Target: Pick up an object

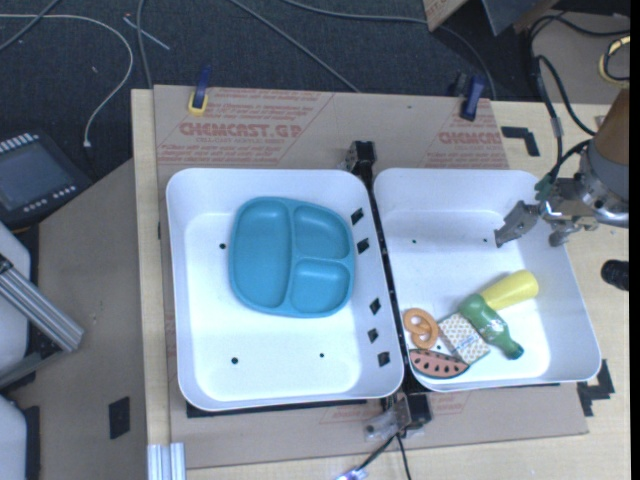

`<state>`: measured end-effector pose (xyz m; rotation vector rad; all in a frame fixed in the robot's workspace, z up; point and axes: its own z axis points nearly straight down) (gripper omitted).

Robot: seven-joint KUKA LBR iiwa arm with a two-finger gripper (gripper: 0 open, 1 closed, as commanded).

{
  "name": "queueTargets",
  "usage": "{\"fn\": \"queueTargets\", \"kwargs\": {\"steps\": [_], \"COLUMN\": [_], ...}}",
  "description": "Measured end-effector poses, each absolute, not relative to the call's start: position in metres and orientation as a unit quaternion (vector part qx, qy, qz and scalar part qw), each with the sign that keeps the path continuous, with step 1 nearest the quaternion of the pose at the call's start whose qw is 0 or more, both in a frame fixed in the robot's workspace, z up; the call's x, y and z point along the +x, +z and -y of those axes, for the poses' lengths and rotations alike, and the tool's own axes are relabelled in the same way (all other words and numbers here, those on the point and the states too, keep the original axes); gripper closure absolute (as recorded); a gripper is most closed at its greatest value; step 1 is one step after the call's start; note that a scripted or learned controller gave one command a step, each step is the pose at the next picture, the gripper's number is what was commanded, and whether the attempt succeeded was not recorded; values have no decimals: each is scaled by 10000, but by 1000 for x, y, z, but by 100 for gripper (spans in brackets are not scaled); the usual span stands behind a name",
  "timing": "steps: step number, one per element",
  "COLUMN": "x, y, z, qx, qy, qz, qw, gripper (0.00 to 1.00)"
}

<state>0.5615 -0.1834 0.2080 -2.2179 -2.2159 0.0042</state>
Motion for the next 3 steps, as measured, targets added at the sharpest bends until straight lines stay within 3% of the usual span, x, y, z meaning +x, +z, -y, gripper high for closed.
{"fn": "queueTargets", "kwargs": {"steps": [2, 3], "x": [551, 554], "y": [91, 106], "z": [168, 169], "qx": [-7071, -7073], "qy": [14, -9], "qz": [7071, 7070], "qw": [41, 1], "gripper": [0, 100]}}
